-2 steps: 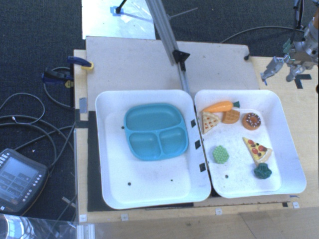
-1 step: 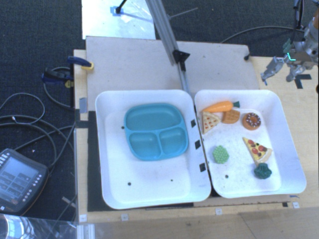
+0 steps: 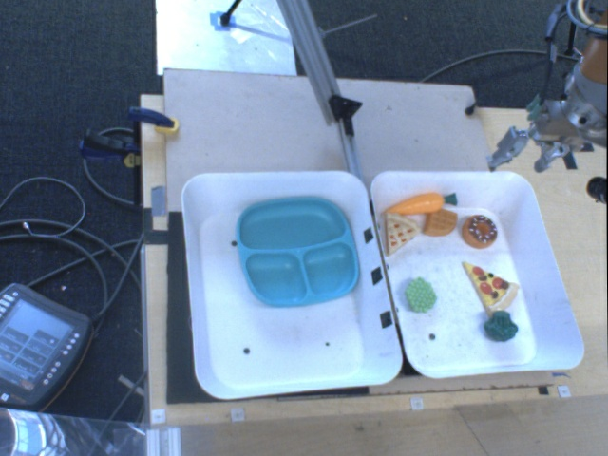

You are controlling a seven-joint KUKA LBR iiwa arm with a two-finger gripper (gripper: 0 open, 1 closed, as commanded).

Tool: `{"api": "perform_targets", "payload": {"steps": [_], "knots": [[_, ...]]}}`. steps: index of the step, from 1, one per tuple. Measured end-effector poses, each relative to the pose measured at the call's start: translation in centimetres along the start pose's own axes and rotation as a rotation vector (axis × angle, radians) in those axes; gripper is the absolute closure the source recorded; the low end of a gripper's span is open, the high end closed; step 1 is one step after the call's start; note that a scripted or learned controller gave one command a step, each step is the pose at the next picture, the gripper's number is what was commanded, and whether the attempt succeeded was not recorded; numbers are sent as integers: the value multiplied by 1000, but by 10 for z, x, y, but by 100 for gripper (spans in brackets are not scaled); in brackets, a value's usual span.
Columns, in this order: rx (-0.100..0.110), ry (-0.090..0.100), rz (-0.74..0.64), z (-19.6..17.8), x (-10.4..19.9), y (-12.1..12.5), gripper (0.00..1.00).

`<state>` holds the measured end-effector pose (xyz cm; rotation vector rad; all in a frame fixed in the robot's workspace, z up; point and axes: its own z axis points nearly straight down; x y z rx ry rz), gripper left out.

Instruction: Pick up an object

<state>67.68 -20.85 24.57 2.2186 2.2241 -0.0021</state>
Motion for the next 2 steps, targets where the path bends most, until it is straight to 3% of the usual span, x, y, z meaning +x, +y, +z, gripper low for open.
{"api": "perform_targets", "payload": {"steps": [2], "knots": [[2,1,-1,118,-5,6,0]]}}
